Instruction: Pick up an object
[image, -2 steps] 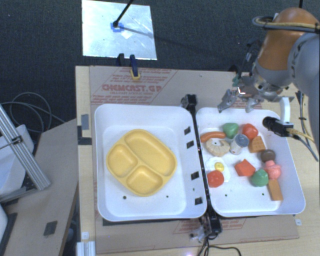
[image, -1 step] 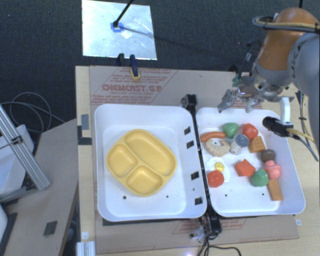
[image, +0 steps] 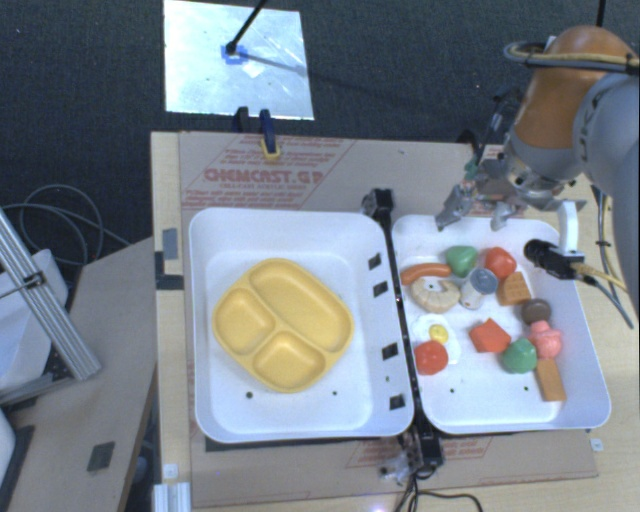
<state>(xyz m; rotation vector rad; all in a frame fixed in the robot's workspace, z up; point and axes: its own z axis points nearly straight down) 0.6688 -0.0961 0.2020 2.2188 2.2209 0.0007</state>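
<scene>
The right bin (image: 580, 400) holds several toy foods. Among them are a green piece (image: 461, 259), a red piece (image: 499, 263), a hot dog (image: 425, 271), a bagel (image: 436, 293), a grey can (image: 482, 283), an orange wedge (image: 515, 290), a red block (image: 489, 335), a fried egg (image: 437, 330) and a tomato (image: 431, 357). My gripper (image: 473, 214) hangs over the far rim of this bin, just behind the green piece. It is open and nothing sits between its fingers.
A yellow divided plate (image: 283, 322) lies in the left bin (image: 215, 400). A brown piece (image: 536, 311), a pink piece (image: 545, 340), a green lump (image: 519, 355) and an orange stick (image: 549, 379) crowd the right bin's right side. A shiny sheet (image: 238, 60) lies beyond the bench.
</scene>
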